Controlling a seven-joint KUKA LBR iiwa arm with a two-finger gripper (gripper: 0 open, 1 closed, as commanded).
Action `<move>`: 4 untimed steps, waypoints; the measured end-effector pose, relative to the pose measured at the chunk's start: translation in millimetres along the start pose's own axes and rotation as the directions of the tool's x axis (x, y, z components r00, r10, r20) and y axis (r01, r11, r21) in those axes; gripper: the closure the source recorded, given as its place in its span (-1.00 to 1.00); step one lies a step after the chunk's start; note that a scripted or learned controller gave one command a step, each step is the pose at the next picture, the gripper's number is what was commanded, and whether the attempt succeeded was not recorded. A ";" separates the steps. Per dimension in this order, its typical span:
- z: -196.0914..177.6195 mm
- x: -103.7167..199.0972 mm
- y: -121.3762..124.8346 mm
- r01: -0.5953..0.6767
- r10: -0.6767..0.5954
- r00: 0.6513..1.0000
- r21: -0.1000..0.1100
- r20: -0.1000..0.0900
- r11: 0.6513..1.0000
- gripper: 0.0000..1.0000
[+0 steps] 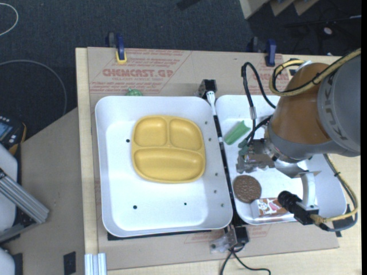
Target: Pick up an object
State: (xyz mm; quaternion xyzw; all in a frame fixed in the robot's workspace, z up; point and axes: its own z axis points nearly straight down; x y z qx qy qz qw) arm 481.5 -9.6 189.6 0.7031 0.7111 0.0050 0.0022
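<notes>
**Objects sitting in right bin, arm hanging over them**

Objects are lying in the right bin (339,199): green block (235,133) at the bin's 10 o'clock, tilted, close to the divider edge; brown round disc (247,188) at about 7 o'clock, lying flat; small packet with red and white print (270,207) just beside the disc toward 5 o'clock, resting near the bin's front rim.

Arm (321,113) is reaching in from 3 o'clock, its orange band and grey body covering most of the right bin's upper half. Gripper (252,156) is sitting low over the bin's left part, between the green block and the disc, close to both. Fingers are buried in metal hardware and shadow from this angle, so can't tell their state. Nothing is visibly sitting between them.

Black cable (250,93) is looping from the wrist up toward 12 o'clock.

Left bin (114,171) is holding a yellow divided plate (168,148), three compartments, sitting flat slightly toward the bin's 12 o'clock side. Well apart from the gripper.

Both bins are resting side by side on the counter (149,67), touching along the middle seam. Two blue-and-yellow clamps (119,46) are gripping the counter's far edge at 12 o'clock.
</notes>
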 end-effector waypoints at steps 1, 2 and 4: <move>-5.4 -6.1 -1.5 -0.010 0.010 1.000 0.007 0.005 1.000 1.00; -60.8 88.3 -0.1 0.001 -0.001 1.000 0.004 0.000 1.000 1.00; -200.4 116.3 1.7 -0.009 0.009 1.000 0.007 0.004 1.000 1.00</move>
